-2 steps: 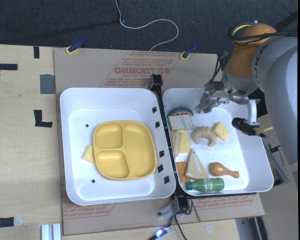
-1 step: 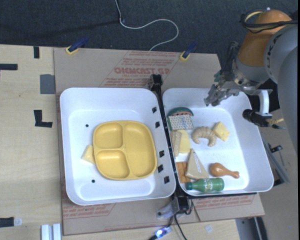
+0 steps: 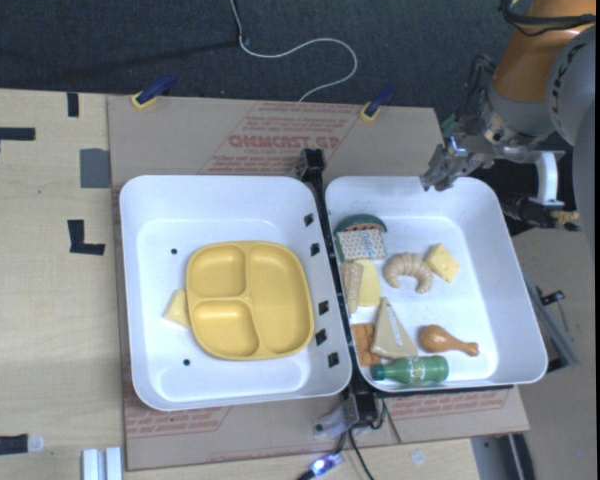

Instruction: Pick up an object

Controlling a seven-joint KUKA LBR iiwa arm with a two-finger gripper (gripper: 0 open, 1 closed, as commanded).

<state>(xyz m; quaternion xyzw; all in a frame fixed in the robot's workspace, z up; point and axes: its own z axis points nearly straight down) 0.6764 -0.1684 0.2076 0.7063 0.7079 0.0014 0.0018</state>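
— White plastic, two shallow bins side by side on the bench. What's in the left bin (image 3: 140,268)?

— A yellow divided plate (image 3: 250,300) lies near its middle, and a pale yellow wedge (image 3: 175,310) pokes out from under the plate's left edge.

— And the right bin (image 3: 500,268)?

— Along its left wall there's a small patterned packet with a dark green top (image 3: 361,238), below it a pale cheese slice (image 3: 362,285), then a sandwich wedge (image 3: 389,333). A green bottle (image 3: 410,371) lies on its side by the near edge. Toward the middle sits a croissant (image 3: 410,270), a yellow cheese cube (image 3: 442,263) just beside it on the right, and a brown drumstick (image 3: 446,342) near the near right corner.

— Where's the gripper (image 3: 442,171)?

— Over the far edge of the right bin, well apart from the food. Nothing sits between its fingers; whether they're spread or pressed together I can't tell
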